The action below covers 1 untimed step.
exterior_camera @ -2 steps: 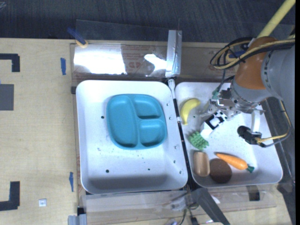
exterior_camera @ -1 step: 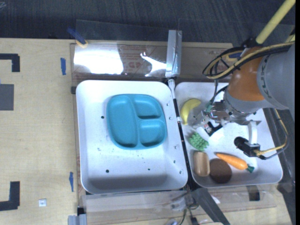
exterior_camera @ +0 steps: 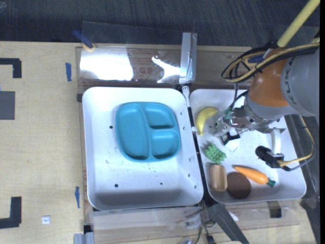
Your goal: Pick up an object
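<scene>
Carrot [exterior_camera: 251, 174] lies in the right bin [exterior_camera: 294, 184] near its front, beside a brown ball [exterior_camera: 238, 185] and a tan block [exterior_camera: 218, 177]. Farther back sit a green piece [exterior_camera: 215, 153] and a banana [exterior_camera: 204, 118], partly hidden by the gripper [exterior_camera: 228, 131], whose fingers I cannot make out. Blue tray [exterior_camera: 148, 130] fills the left bin [exterior_camera: 96, 187].

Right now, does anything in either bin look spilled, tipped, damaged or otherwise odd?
Nothing stands out. The blue divided plate lies flat in the left bin. In the right bin, the banana, green piece, carrot and brown items sit loosely apart, none broken. The gripper hovers beside the banana.
</scene>
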Available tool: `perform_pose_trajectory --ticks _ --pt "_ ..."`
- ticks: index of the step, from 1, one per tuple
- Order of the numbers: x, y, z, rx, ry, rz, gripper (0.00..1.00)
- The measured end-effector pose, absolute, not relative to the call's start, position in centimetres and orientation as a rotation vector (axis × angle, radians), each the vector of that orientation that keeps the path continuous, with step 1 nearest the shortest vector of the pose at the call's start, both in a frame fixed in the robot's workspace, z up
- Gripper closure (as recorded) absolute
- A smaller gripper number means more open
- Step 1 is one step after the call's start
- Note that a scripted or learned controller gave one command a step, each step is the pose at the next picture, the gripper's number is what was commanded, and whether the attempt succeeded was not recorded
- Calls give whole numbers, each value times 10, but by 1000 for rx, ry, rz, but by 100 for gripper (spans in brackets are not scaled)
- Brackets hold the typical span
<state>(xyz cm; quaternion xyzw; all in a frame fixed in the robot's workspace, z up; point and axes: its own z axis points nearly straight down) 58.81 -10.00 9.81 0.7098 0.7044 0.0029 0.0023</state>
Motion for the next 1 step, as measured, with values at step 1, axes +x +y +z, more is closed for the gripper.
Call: perform_pose_trajectory --ticks 1 --pt "620 -19 189 2175 2261 13 100"
